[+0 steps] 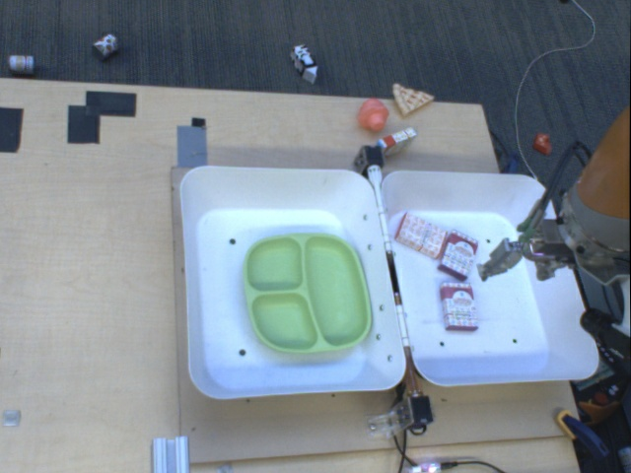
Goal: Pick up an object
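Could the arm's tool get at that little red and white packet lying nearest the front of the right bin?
Probably yes. The tool hangs over the right bin, just to the right of the packet, which lies flat with nothing on top of it. The other two packets lie farther back, apart from it.

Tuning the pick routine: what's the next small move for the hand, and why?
Probably shift the hand toward the left bin and lower it over the nearest red-and-white box. It sits above the right bin just beside that box, with nothing visibly between its fingers. Two more boxes lie close by, so a centred approach matters.
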`<state>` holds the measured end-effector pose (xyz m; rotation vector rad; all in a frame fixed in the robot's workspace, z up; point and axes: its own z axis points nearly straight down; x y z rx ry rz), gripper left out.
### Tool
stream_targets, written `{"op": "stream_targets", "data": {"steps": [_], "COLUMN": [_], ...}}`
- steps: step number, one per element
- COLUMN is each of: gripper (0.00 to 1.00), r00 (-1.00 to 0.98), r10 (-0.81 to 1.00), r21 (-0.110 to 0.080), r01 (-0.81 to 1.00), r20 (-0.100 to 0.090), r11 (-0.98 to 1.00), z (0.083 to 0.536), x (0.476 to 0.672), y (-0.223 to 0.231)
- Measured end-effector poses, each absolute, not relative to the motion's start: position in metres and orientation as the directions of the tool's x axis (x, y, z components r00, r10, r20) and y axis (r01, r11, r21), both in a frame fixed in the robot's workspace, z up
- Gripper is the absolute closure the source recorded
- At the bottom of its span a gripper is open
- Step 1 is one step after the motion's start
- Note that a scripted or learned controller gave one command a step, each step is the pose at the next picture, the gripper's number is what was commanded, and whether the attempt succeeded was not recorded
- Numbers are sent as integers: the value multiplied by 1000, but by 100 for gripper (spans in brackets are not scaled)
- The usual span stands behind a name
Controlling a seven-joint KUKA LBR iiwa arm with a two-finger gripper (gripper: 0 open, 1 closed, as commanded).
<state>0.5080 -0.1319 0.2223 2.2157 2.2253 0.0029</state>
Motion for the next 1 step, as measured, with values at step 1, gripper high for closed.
{"op": "stream_targets", "data": {"steps": [1], "gripper": [0], "r00": [-2], "r10": [1000], "r21": [5], "r01": [1000], "r20": [-1], "r11": [2], "z": [90], "x": [488], "y": [-118]}}
